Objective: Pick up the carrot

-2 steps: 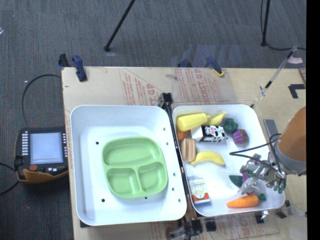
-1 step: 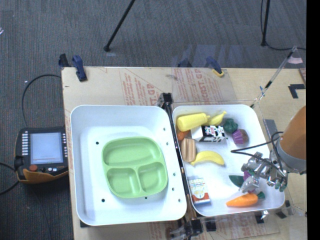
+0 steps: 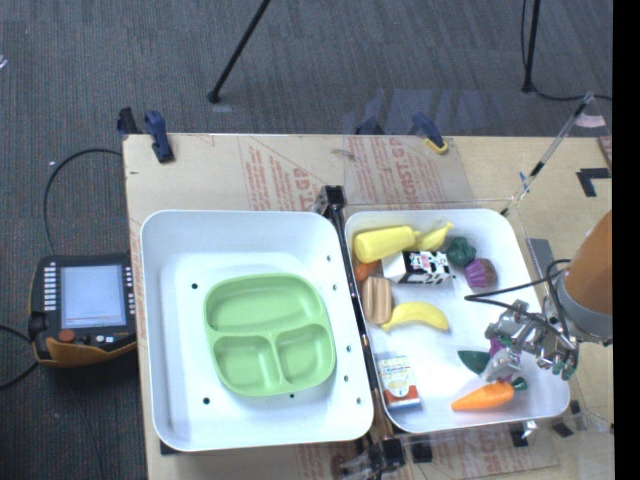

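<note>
A handheld control screen (image 3: 85, 306) lies on the floor at nine o'clock of the bench, cabled and apart from the work. The left bin (image 3: 165, 258) holds a green divided plate (image 3: 268, 334) sitting flat near its centre, with nothing on it; it reads as a likely drop point, though the task names none. The right bin (image 3: 510, 226) carries the clutter: a yellow bottle (image 3: 384, 242) at its eleven o'clock, a small black-and-white carton (image 3: 427, 265) beside it, a bread roll (image 3: 377, 299) against the left wall, a banana (image 3: 417, 315) at the centre, a small juice box (image 3: 398, 380) at seven o'clock, and green and purple vegetables (image 3: 471, 263) at one o'clock. The carrot (image 3: 483, 396) lies on its side at five o'clock of this bin, near the front wall, tip toward nine o'clock, leaf end toward the arm. The gripper (image 3: 512, 352) hangs just above the carrot's leafy end, at about one o'clock of it, brought in from the right. Whether its fingers are spread or closed cannot be told; the metalwork is too cluttered to read. The carrot rests on the bin floor, not held. Judgement: the grasp has not yet been made.
</note>
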`<state>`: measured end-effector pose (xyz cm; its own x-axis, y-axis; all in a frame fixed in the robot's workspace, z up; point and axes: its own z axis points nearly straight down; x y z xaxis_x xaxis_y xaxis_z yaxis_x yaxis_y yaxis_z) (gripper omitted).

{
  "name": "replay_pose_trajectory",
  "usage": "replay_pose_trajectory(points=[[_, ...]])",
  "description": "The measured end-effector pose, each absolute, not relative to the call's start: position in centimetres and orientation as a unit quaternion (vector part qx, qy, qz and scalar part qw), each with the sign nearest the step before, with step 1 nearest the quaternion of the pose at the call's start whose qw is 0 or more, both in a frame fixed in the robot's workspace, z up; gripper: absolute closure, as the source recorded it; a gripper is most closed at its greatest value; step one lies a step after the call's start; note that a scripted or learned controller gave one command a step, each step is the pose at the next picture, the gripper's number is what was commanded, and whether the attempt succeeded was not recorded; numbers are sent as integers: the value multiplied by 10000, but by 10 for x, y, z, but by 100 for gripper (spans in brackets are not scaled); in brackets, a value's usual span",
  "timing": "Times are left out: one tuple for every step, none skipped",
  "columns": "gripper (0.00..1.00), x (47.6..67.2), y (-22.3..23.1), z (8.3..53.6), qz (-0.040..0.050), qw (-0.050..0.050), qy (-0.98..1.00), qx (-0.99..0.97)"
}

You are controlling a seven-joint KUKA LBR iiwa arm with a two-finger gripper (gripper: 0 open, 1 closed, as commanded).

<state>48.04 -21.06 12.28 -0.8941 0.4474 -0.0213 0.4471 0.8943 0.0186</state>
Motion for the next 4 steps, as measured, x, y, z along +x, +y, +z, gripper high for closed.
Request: replay_pose_trajectory(points=[[100, 482, -211, 132, 77, 164, 9720, 2344], [0, 481, -211, 131, 78, 160, 9718, 2353], [0, 476, -174, 85, 5, -34, 8673, 4978], [100, 479, -175, 99, 26, 12, 8673, 4978]])
